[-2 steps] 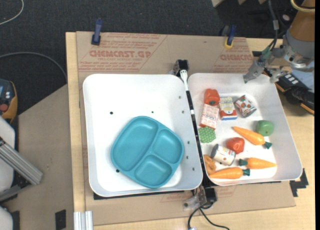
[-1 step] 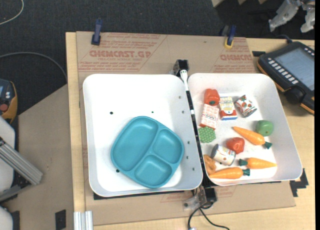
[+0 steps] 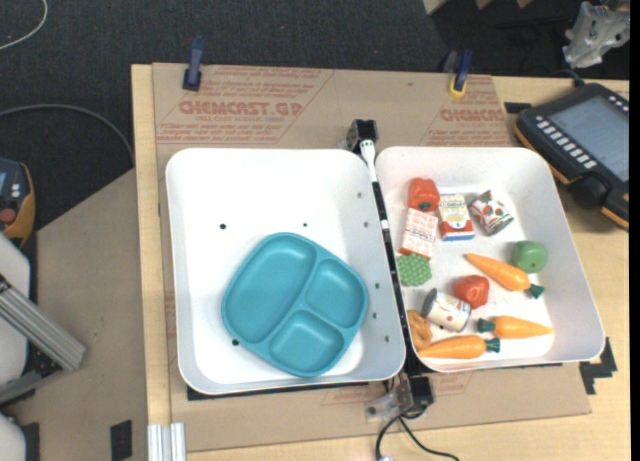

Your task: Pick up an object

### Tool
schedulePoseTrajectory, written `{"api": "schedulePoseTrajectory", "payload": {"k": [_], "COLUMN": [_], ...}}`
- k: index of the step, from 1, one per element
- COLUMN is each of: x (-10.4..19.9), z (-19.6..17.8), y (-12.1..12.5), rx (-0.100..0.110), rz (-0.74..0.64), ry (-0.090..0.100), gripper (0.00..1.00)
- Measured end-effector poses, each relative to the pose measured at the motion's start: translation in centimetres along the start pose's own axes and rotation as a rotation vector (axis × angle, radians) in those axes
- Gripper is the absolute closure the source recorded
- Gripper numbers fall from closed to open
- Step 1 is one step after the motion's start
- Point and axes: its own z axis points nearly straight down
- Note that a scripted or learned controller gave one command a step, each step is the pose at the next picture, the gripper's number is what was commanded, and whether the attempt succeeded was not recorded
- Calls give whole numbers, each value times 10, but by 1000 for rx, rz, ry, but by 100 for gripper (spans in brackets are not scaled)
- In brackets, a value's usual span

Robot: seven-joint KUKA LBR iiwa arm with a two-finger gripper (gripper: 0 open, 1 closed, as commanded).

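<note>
The right bin (image 3: pixel 560 199) holds several toy foods. A red pepper (image 3: pixel 423 193) lies at its far left, with three small cartons (image 3: pixel 456 217) beside and below it. A green ball (image 3: pixel 529 256) rests near the right wall. Three orange carrots lie toward the front: one in the middle (image 3: pixel 497 271), one at the front right (image 3: pixel 515 327), one along the front wall (image 3: pixel 455 347). A red tomato (image 3: pixel 472 290), a small can (image 3: pixel 446 311) and a green patterned disc (image 3: pixel 413 269) sit among them.
The left bin (image 3: pixel 250 189) holds a teal divided plate (image 3: pixel 295 301) toward its front. A black handheld pendant (image 3: pixel 585 139) lies on the bench right of the bins. A pale grey mechanical part (image 3: pixel 595 34) sits at the top right. Clamps (image 3: pixel 459 71) hold the board's far edge.
</note>
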Motion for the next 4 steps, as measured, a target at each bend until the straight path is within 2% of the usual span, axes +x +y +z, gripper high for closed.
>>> {"api": "schedulePoseTrajectory", "payload": {"k": [1,2,3,4], "x": [81,159,177,46], "z": [-94,-92,-9,203], "y": [-26,-97,-180,-181], "rx": [-7,11,19,26], "rz": [-8,-5,0,14], "ry": [5,7,5,4], "gripper": [100,100,100,100]}}
